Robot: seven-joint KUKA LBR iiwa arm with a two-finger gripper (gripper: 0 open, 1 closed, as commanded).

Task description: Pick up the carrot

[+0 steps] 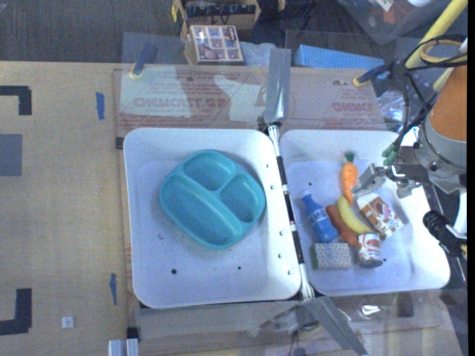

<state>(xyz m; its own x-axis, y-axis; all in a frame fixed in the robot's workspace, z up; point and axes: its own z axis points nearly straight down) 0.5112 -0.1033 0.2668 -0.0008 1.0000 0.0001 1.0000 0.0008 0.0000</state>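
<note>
Carrot [348,175] lies in the right bin [430,269], top of the pile, leaf end pointing away, tip touching the banana [350,216]. Tool [376,176] hangs just right of the carrot, beside the small carton [379,215]; can't tell whether it's apart or together, nothing visibly clamped. Suggest shifting left until centred over the carrot's thick middle, closing across its width, not along it. Keep clear of the banana and blue bottle [318,217]. Teal plate [213,197] in the left bin is irrelevant.
</note>
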